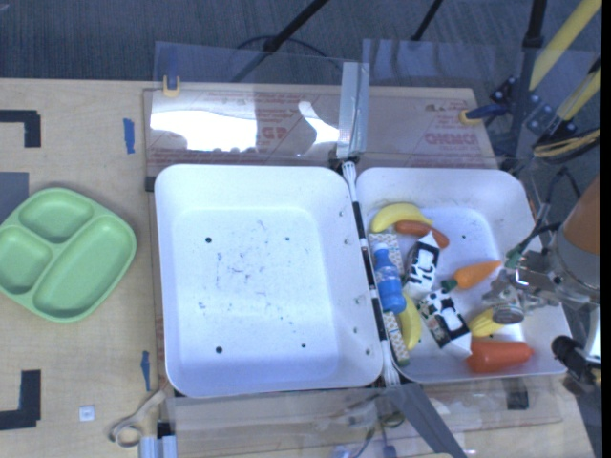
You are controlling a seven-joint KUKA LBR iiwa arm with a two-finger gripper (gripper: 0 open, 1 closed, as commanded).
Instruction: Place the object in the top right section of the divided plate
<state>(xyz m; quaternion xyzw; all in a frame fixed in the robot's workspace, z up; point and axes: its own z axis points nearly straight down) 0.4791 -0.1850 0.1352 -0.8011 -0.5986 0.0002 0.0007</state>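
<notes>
The wooden desk (pixel 76 113) holds two white bins. The green divided plate (pixel 63 253) sits far left on the desk. Toys lie in the right bin (pixel 449 184): a banana (pixel 393 216), a carrot (pixel 474 274), a blue bottle (pixel 388 284). The gripper (pixel 511 299) hangs over them; I cannot tell if its jaws are open.

Two white bins (pixel 253 284) sitting side by side on a wooden bench (pixel 76 113), clear panels (pixel 248 122) standing behind them, blue tape (pixel 128 135) sticking near black corner marks (pixel 24 127).
</notes>
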